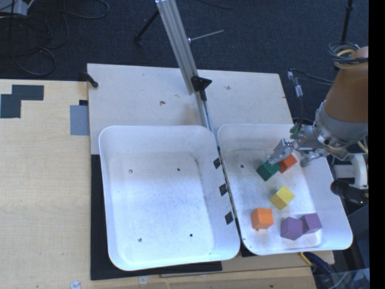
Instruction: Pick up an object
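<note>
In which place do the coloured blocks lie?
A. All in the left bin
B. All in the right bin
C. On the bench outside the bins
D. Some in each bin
B: the green block, yellow block, orange block and two purple blocks all lie inside the right bin.

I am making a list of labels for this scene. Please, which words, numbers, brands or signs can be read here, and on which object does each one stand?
None can be read. The blocks in the right bin have plain coloured faces, and the left bin and the gripper show no legible marking.
</note>
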Controlling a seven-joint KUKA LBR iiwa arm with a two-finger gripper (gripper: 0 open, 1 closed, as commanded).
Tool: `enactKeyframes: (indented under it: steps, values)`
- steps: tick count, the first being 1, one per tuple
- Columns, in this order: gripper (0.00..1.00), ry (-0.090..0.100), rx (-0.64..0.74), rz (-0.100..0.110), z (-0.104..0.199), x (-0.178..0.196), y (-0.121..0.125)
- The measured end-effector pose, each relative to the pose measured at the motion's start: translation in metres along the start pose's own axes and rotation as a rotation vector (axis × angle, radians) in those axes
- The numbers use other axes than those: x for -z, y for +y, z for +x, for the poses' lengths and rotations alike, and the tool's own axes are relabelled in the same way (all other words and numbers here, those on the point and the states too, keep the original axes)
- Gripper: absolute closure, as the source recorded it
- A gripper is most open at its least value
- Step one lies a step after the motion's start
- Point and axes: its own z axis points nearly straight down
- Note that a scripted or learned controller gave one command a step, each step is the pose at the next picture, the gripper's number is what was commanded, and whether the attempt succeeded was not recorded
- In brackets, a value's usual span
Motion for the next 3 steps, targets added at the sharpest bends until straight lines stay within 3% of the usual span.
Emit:
enactKeyframes:
  steps: [1,2,3]
  values:
    - [0.0,-0.005,0.009,-0.002,0.016,-0.109,0.053]
    - [0.0,-0.011,0.009,-0.023,-0.003,-0.113,0.044]
    - [0.0,-0.003,0.006,-0.007,-0.003,-0.124,0.052]
